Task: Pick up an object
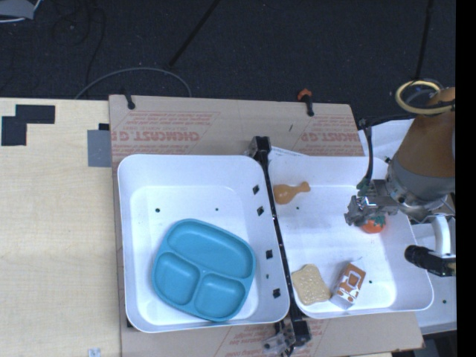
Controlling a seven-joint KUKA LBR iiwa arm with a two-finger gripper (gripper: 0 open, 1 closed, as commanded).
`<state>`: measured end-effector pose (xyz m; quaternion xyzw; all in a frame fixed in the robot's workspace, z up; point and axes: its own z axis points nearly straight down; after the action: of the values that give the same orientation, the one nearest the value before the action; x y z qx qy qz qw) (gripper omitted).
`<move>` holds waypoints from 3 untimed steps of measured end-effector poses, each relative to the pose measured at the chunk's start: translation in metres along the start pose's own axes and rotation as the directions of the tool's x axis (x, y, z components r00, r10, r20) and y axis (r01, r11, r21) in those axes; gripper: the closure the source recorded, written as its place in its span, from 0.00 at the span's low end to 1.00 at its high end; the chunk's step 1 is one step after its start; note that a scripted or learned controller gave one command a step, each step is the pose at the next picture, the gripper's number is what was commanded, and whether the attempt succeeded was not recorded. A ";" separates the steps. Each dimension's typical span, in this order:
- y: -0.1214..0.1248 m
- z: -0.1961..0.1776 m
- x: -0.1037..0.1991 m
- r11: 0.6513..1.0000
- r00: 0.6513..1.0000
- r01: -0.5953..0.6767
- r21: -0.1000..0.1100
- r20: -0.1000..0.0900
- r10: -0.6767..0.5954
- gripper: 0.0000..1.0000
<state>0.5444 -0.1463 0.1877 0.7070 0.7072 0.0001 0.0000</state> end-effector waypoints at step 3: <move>0.011 -0.049 0.103 1.000 1.000 0.003 0.002 -0.001 -0.003 1.00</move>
<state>0.5555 -0.0431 0.2371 0.7061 0.7081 -0.0003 -0.0011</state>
